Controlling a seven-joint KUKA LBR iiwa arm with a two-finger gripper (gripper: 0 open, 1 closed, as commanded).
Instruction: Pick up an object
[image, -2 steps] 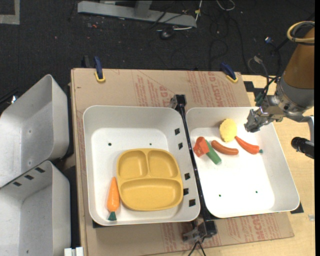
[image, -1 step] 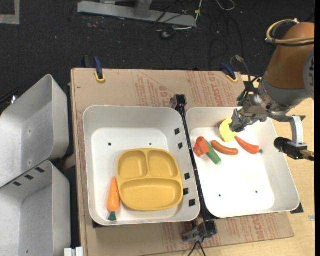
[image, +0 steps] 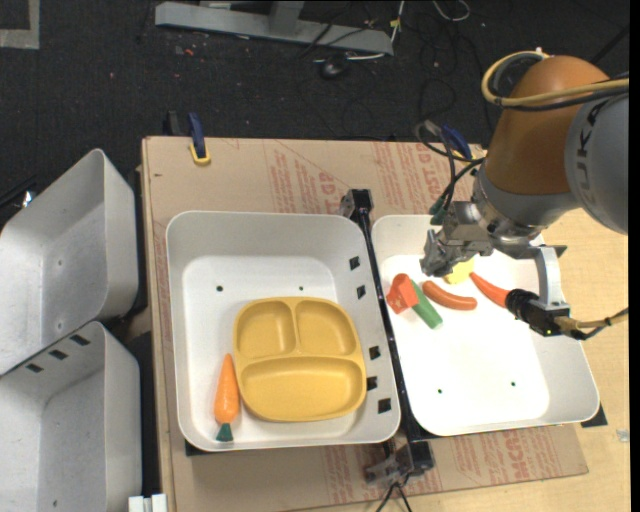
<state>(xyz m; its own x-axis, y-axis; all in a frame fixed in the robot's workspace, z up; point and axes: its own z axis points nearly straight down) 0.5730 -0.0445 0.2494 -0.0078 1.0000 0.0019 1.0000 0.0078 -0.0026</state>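
Pincer (image: 445, 262): low over the upper left part of the right bin (image: 520, 400), hung from the grey arm (image: 560, 130) with its orange band; how far it stands open cannot be told, and nothing can be seen held in it.
Yellow piece (image: 459, 274): right under the pincer's tip, mostly covered by it; whether they touch is unclear.
Sausage (image: 449, 296): orange-red, just below the pincer, lying across the bin floor.
Green stick (image: 427, 311): below and a little left of the pincer, slanted, its upper end by the red piece.
Red piece (image: 402, 292): just left of and below the pincer, near the bin's left wall.
Orange strip (image: 490, 288): just right of the pincer, slanted down towards a black fitting (image: 530, 310) on cables.
Left bin (image: 200, 300): well left of the pincer, bearing a yellow divided plate (image: 298, 358).
Carrot (image: 227, 392): far left and below, upright beside the plate's left edge.
In the way: the small pieces crowd close around the tip.
Hard to make out: the pincer's tips, dark against the wrist body; the arm is cut off at the top right.
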